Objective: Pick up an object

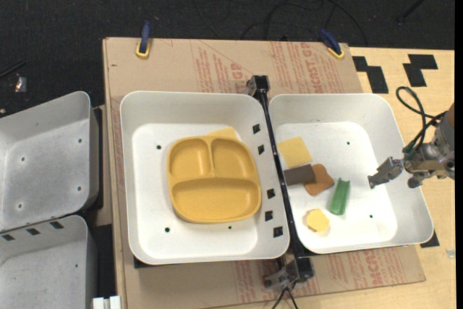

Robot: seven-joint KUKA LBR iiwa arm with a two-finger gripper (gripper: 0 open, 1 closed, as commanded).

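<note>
Currently end effector [383, 174] sits at right bin's [376, 108] right wall, low over the bin floor; nothing seen in its grip, and can't tell how far open. Candidate objs lie to its left, near the divider: green block [338, 197] closest, long axis approx. top-to-bottom w/ slight tilt; brown piece [309, 177] touching beside it, yellow square [295, 151] above, small yellow lump [317, 221] below. Judgement: next move = short reach left, toward green block. Left bin [145, 112] holds yellow divided tray [214, 180].

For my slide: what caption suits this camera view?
Claw poised over the right bin beside a green block.
</note>
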